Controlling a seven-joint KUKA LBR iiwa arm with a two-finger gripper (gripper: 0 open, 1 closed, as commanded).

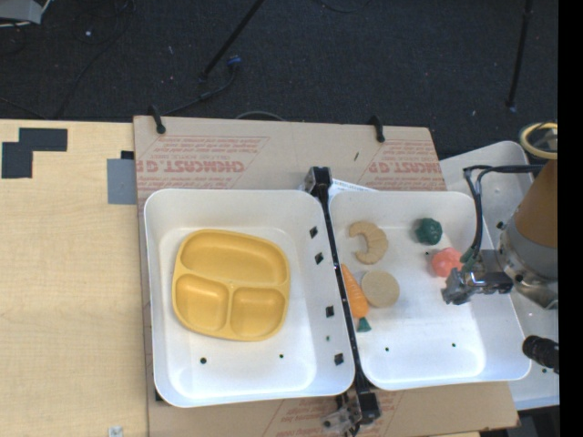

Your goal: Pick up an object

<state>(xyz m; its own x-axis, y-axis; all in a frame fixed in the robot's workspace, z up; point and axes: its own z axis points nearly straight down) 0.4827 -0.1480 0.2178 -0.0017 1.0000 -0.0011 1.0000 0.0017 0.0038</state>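
Fingers [458, 289], their opening impossible to tell, hover just beside the pink ball [444, 262] in the right bin [428, 362].

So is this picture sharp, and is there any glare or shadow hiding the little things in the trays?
Camera view: lighting is even and soft, the white bins bright but not blown out; the yellow tray shows mild sheen; small objects like the green ball look slightly soft; the gripper is a bit blurred; the background floor is dark.
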